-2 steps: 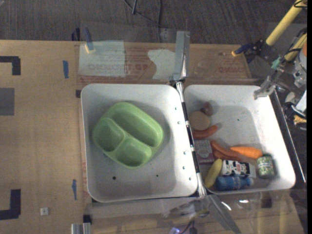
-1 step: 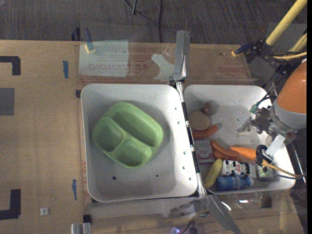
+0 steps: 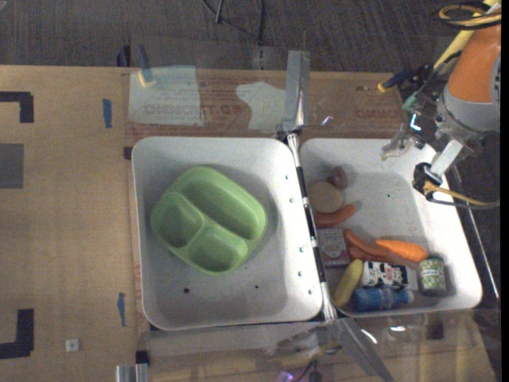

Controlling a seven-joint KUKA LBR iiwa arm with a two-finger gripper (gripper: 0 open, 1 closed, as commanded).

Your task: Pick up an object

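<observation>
The right bin [image 3: 398,193] holds a jumble of items. A tan round object [image 3: 325,196] and a small purplish lump [image 3: 339,177] lie at its far left, with a red-orange sausage shape [image 3: 336,214] just below them. Along the near side lie a carrot [image 3: 402,250], a yellow banana [image 3: 347,283], a white carton [image 3: 387,274], a blue bottle [image 3: 380,298] and a small green can [image 3: 431,275]. My gripper [image 3: 407,138] hangs at the bin's far right corner, above the rim and well apart from every item.
A green divided plate [image 3: 209,217] lies upside-up in the left bin [image 3: 159,285]. A metal divider [image 3: 306,213] separates the bins. A yellow cable [image 3: 453,197] loops off the wrist over the right bin's right rim. Bare white floor sits in the right bin's middle.
</observation>
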